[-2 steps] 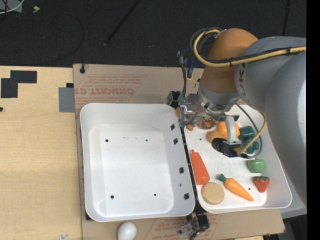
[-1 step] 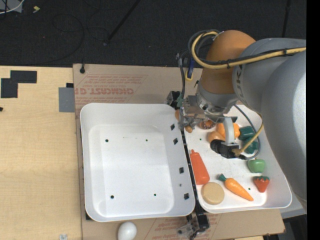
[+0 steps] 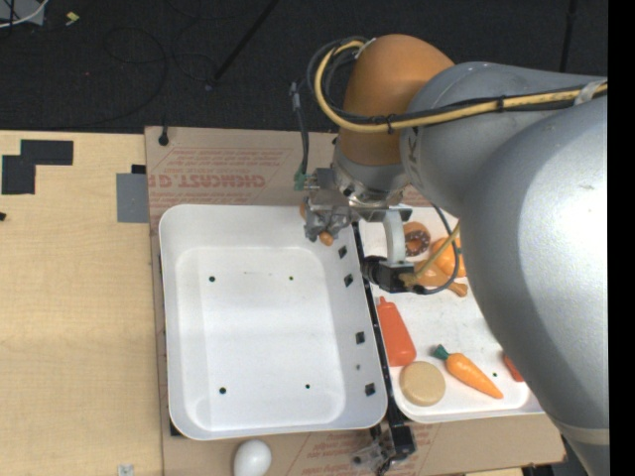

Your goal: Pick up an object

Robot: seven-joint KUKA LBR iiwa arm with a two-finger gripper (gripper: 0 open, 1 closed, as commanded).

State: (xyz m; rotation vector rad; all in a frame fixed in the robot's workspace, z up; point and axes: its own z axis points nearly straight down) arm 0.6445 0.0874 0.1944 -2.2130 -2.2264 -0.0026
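Grey arm (image 3: 536, 246), smooth & bulky, fills the right side w/ an orange band (image 3: 392, 77) above the wrist & yellow cable looped round it. Gripper (image 3: 332, 221) sits at the top edge between both bins; can't tell how its fingers stand. Bench is pale wood w/ a brown cardboard sheet (image 3: 228, 172) under the bins; dark floor w/ cables behind. Left bin (image 3: 184, 325) is glossy white plastic, shallow, rounded corners, small black dots on its floor. Right bin (image 3: 466, 410) holds a carrot (image 3: 471, 372) w/ green top, a tan round disc (image 3: 424, 383), an orange-red tube (image 3: 397, 333) & a donut-like piece (image 3: 415, 236). White egg-shaped ball (image 3: 252, 457) lies on the cardboard just below the left bin.
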